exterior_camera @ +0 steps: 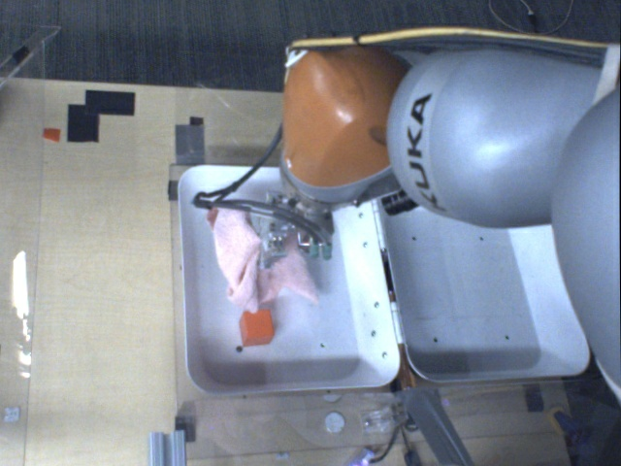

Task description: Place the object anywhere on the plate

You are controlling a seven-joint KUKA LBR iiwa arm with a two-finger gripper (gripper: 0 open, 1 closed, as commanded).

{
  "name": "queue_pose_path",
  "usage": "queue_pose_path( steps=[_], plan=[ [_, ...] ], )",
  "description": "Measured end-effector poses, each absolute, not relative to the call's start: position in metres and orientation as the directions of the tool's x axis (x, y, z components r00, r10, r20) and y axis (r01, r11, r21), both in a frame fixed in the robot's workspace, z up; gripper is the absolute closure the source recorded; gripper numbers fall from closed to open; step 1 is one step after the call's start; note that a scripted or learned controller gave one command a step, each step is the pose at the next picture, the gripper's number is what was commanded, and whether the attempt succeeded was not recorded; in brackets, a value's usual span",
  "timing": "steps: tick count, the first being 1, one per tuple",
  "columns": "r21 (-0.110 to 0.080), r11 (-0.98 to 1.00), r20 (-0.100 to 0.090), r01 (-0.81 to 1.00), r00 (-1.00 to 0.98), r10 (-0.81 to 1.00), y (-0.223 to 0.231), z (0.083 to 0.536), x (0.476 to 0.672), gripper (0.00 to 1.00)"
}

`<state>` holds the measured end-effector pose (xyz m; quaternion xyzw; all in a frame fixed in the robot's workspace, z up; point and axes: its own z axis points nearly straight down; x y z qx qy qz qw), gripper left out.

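Two white bins sit side by side on the counter [97, 289]. One pink cloth [250, 258] lies crumpled in the left bin [209, 372], with open floor toward that bin's near wall. One orange block [257, 328] touches the cloth's near edge. At the cloth's far-right side is the hand [281, 244], seemingly clenched on a fold of cloth.

A pink cloth [254, 257] lies crumpled in the left bin [199, 289], left of the frame's middle. It runs from the bin's upper left down toward its centre, bunched into soft folds, its upper right part under the gripper. Touching its lower edge is a small orange block [256, 328], tilted slightly, resting on the bin floor lower down.
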<state>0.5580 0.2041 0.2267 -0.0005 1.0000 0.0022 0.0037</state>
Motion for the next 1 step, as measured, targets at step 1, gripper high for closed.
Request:
queue_pose_path(
  steps=[1],
  plan=[
    [0.004, 1.0, -0.008, -0.001, -1.0, -0.001, 0.2039, 0.2267, 0.5582, 0.0]
  ],
)
